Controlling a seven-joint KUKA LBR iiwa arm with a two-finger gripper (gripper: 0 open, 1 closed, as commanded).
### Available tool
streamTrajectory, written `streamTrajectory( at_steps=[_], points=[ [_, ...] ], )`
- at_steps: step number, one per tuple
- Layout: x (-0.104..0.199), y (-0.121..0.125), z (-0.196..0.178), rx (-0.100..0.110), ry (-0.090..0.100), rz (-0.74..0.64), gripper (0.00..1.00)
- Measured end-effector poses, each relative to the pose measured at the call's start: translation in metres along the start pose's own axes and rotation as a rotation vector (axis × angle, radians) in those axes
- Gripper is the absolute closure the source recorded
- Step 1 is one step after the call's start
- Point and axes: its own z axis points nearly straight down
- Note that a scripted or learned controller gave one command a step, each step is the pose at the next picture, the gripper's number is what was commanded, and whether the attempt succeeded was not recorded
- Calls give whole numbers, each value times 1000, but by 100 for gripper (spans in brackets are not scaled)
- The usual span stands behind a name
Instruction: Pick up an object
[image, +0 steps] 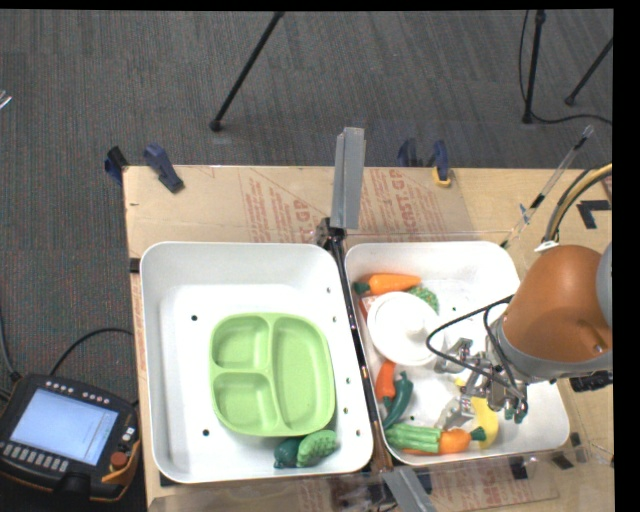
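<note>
My gripper (478, 398) hangs low in the right bin (470, 260), near its front right corner, under the orange wrist band. Its fingers point down at a yellow toy (487, 414) and a carrot with green top (432, 438) by the front wall. A white round plate (405, 326) lies in the bin's middle. Behind it sit an orange carrot (392, 283) and a green leafy piece (426, 297). An orange piece (385, 379) and a dark green pepper (399, 400) lie left of the gripper. I see nothing lifted between the fingers.
The left bin (170, 300) holds a light green divided tray (272, 373), with a dark green vegetable (287, 452) and a bumpy green cucumber (317, 446) at its front edge. A grey post (347, 180) stands behind the bins' shared wall. A teach pendant (65, 430) lies at the lower left.
</note>
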Motion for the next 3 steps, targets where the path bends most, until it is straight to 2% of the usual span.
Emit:
streamTrajectory(
  at_steps=[1, 2, 3],
  points=[
    [-45, -64, 6, 4, 25, -9, 0],
    [-14, -65, 4, 4, 16, -2, 0],
    [-14, -63, -5, 2, 20, -7, 100]
  ],
)
